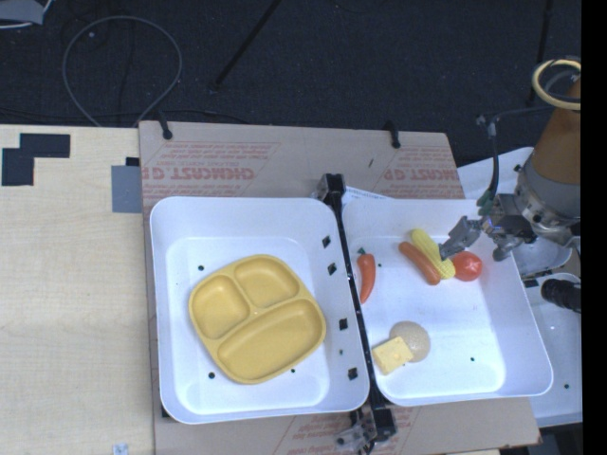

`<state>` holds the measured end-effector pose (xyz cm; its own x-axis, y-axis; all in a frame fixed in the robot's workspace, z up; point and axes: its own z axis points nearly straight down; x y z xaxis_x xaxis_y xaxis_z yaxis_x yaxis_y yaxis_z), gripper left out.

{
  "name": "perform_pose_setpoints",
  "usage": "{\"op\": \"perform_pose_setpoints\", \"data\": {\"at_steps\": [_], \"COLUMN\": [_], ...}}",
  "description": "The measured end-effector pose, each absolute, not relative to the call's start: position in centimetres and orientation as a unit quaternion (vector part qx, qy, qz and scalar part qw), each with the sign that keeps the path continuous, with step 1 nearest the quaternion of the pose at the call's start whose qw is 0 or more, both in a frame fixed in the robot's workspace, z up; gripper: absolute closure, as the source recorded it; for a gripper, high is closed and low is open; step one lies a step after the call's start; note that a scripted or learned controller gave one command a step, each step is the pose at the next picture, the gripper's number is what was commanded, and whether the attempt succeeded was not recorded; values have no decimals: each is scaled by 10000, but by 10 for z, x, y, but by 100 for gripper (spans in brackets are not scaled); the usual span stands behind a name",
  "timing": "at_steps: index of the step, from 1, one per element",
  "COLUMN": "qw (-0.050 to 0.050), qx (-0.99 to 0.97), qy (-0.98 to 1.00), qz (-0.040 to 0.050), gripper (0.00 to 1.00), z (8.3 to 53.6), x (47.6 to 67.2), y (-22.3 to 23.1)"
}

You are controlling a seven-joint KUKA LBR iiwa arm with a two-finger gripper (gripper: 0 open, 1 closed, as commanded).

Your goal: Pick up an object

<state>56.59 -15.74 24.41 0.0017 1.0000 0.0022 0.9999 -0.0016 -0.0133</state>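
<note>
Low over the right bin (531,368), the arm reaches in from the right, its gripper (462,245) angled down-left; I cannot tell its fingers' spread. It hangs by the corn (424,246), sausage (418,260) and tomato (468,266).

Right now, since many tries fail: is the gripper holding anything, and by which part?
Cannot tell. The gripper sits beside the yellow corn and red tomato, with nothing seen between its fingers.
</note>
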Motion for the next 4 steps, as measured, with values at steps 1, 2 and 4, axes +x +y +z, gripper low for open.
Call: {"op": "perform_pose_setpoints", "data": {"at_steps": [1, 2, 4], "qw": [3, 33, 34], "qx": [-7071, -7074, -7072], "qy": [-7071, -7068, -7070], "qz": [5, 19, 18], "gripper": [0, 0, 0], "z": [250, 204, 114], "x": [568, 569, 561], "y": [-158, -150, -152]}}
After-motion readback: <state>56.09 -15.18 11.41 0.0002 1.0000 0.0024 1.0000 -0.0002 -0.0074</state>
